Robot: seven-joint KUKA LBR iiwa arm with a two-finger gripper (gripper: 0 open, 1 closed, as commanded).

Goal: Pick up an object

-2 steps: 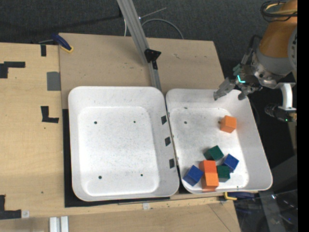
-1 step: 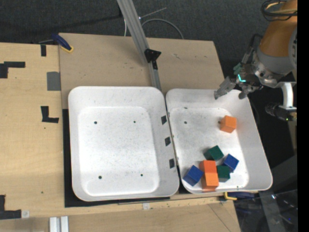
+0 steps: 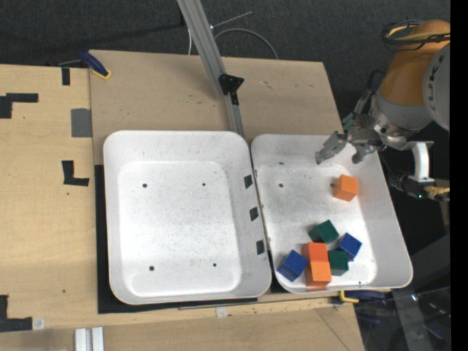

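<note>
My gripper hovers over the far part of the right bin, its two fingers spread open with nothing between them. An orange cube lies by itself just below the gripper, toward the bin's right side. Near the bin's front edge sits a cluster of blocks: a taller orange block, two dark green cubes, and two blue cubes.
The left bin sits beside the right one. A slanted metal pole runs from the top down to the gap between the bins. The wooden bench stretches to the left.
</note>
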